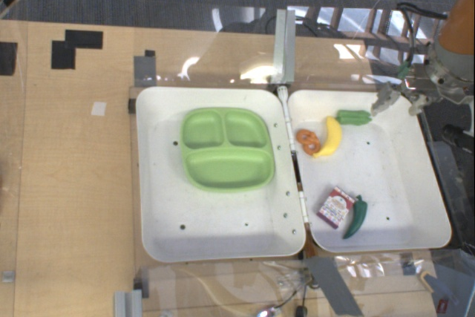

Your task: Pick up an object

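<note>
A: Camera view: grey carpet at the top, wooden bench below it, two white bins side by side. Left bin holds a green divided plate.

B: And the right bin?

A: All the candidates are there. Banana near the top, touching an orange pretzel-shaped toy on its left. A light green pod-like piece sits just above the banana's tip. Lower down, a small red-and-white packet with a dark green pepper against its right side.

B: Gripper?

A: Gripper is over the bin's top right corner, fingers spread apart, nothing between them. Closest item is the green pod piece, just to its left.

B: Progress?

A: I'd say early. Every object lies on the bin floor, nothing lifted. Left to do: line up over one item, descend, close, lift.
</note>
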Robot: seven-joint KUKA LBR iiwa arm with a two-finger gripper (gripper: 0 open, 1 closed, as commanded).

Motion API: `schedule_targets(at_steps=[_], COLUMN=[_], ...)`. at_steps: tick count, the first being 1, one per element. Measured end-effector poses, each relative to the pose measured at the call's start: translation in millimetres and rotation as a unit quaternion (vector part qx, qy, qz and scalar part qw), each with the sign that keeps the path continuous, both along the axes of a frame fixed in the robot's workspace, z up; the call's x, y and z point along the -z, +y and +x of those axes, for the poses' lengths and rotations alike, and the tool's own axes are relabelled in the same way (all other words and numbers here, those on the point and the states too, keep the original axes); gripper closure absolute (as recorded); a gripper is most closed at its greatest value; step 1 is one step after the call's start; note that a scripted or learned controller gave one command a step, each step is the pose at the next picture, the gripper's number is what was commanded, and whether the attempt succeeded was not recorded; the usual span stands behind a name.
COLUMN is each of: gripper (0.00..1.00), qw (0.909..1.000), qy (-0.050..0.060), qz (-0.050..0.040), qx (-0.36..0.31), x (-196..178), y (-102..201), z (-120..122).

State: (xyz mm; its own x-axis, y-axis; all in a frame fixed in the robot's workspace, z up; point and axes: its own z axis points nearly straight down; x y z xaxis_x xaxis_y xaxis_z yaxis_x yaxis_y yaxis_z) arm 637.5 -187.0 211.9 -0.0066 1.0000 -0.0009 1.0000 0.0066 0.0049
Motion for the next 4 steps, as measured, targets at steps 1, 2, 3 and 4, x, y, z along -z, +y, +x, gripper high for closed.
schedule_targets(at_steps=[1, 2, 3, 4], gripper=[0.00, 0.00, 0.00, 0.00], qw=[0.9987, 1.0000, 0.9999, 0.9939], qy=[-0.001, -0.002, 0.002, -0.005], qz=[0.0002, -0.0006, 0.0004, -0.0010], qx=[0.051, 0.008, -0.012, -0.110], x=[116, 65, 123, 120], y=[44, 5, 73, 100], z=[-4, 34, 19, -39])
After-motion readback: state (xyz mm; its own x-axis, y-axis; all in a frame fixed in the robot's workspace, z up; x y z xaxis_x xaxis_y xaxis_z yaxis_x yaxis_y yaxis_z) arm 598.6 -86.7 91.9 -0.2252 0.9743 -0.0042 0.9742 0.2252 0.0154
